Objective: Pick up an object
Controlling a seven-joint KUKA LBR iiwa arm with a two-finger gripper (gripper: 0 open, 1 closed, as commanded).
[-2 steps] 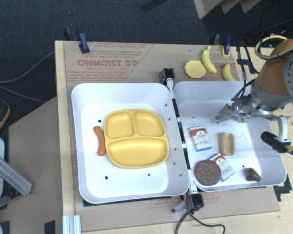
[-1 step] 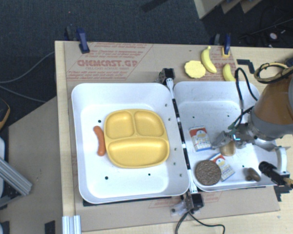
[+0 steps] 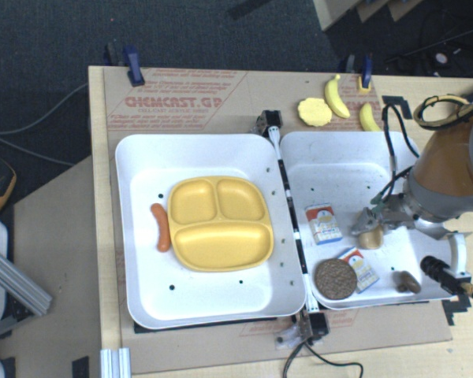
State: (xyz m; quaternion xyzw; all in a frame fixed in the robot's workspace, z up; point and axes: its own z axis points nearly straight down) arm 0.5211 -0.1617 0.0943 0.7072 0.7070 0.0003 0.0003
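Carton beside gripper, brown disc nearby.

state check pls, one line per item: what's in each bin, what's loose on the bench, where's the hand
yellow divided plate: flat in left bin, compartments bare
hot dog: lying beside plate's left edge
small carton: lying flat, right bin
brown round patty: flat, near right bin's front edge
second carton: beside patty, tilted
hand: low over right bin, grip unclear
bananas: on bench behind bins
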